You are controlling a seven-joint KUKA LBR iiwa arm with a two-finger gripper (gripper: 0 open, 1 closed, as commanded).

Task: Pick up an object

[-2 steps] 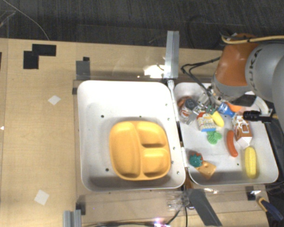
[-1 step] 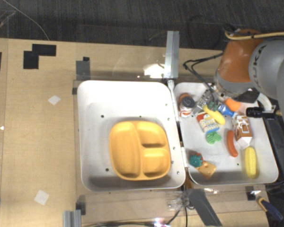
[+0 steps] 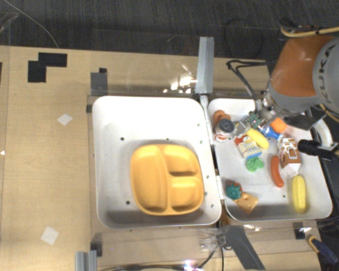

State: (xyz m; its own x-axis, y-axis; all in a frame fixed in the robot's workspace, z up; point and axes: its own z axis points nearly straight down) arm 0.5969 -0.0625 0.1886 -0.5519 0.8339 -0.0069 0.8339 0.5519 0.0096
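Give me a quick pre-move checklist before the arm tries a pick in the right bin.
1. Gripper over the right bin: ok.
2. Target between the fingers: cannot tell, the clutter hides it.
3. Items beneath crowded, banana and blue-orange toy nearly touching: not ok.
4. Corn cob lying apart, an easier pick: ok.
5. Yellow divided plate sitting in the left bin, out of the path: ok.

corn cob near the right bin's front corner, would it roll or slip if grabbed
The corn cob looks rounded and elongated, so a sideways push would probably roll it. It appears to be glossy toy plastic, likely light and rigid, and its curved surface might slip between two fingers unless gripped across its width.
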